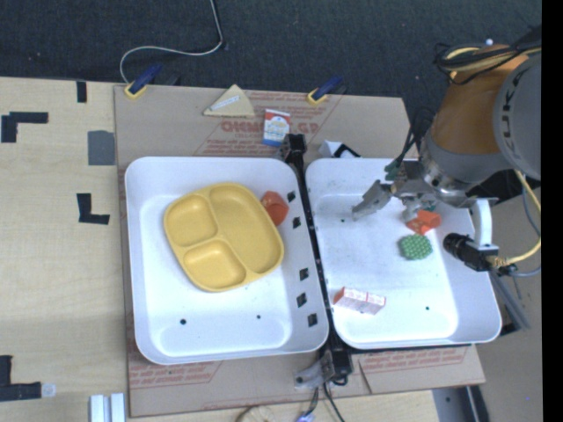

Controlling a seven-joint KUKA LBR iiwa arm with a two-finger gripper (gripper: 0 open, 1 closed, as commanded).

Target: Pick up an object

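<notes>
**The hand hangs over the right bin**

Two white bins sit side by side on the worktop [53, 262]. The left bin [149, 323] has a yellow plate [224, 236] with three parts in it. A small orange thing [276, 207] lies just beside the plate, near the wall between the bins.

The right bin [457, 319] has three small things in it. An orange block [423, 221] lies near the far right side. A green ball [415, 248] sits just below it, very close. A small white and red packet [360, 301] lies near the front, well apart from the other two.

The arm [479, 104] comes in from the right. It is grey with a big orange band. Its hand [391, 197] hangs over the back part of the right bin. One grey finger [369, 200] points left and down toward the bin floor. The orange block is right beside the hand, but I cannot tell if the hand touches it. I cannot tell if the hand is wide or narrow. Nothing shows between the fingers.

A small red, white and blue box [276, 127] stands on the brown cardboard [176, 121] behind the bins.
</notes>
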